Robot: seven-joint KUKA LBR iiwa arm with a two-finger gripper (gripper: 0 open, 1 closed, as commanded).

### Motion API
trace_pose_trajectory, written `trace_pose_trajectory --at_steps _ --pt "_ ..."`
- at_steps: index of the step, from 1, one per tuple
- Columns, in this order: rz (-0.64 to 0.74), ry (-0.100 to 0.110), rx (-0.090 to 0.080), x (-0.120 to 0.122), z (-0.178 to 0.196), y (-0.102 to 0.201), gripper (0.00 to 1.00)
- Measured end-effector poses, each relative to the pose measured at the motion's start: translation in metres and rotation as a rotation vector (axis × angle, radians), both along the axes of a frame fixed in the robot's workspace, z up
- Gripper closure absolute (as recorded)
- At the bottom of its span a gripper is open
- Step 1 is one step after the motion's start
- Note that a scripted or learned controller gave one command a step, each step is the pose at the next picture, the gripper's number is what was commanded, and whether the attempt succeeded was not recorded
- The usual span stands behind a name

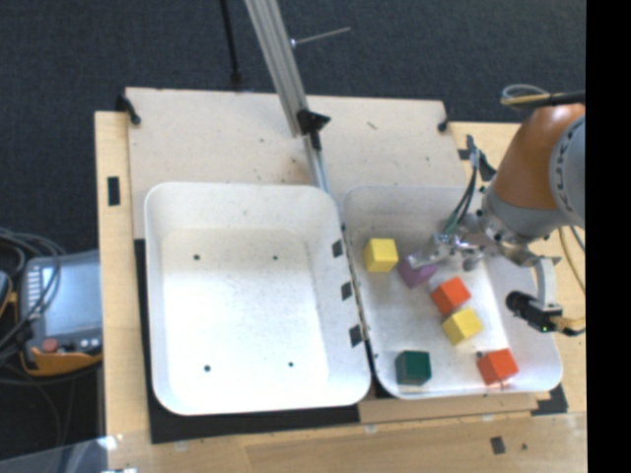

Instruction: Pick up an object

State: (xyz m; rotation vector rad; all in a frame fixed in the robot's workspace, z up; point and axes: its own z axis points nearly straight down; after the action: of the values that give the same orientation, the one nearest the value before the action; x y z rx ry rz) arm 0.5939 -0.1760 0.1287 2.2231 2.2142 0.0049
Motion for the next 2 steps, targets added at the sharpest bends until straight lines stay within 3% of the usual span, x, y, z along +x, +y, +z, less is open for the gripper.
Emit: trace_pose_trajectory --at_steps 1,2 --pt "0.003 -0.018 -0.006 0.006 -0.003 -0.002 0.0" --pt "-0.001 -0.024 -0.005 0.007 0.008 -0.003 1.0"
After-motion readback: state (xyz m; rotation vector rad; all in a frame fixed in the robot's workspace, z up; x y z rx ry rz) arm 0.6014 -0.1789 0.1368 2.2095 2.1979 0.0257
